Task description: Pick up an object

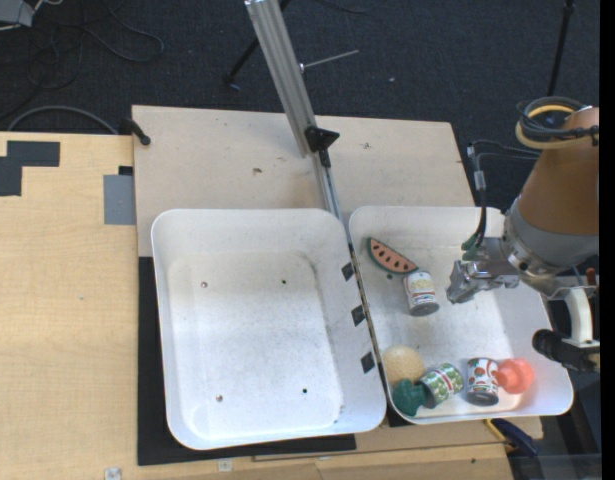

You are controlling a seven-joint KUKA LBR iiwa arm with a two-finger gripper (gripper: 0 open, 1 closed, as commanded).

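Nearest, along the front edge of the right bin (557, 393), lie a dark green toy (408, 397), a beige ball (401, 360), two small printed cans (442, 382) and an orange-red piece (515, 375). Further in, a white can (421, 293) sits mid-bin, just beside my gripper (463, 286), which hangs low and grips nothing; its spread I cannot tell. Beyond, a watermelon slice (391, 257) rests near the back-left corner. Left, the other bin (187, 230) adjoins.

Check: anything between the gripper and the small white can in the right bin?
Nothing. In the camera view, only bare bin floor separates the gripper from the small white can.
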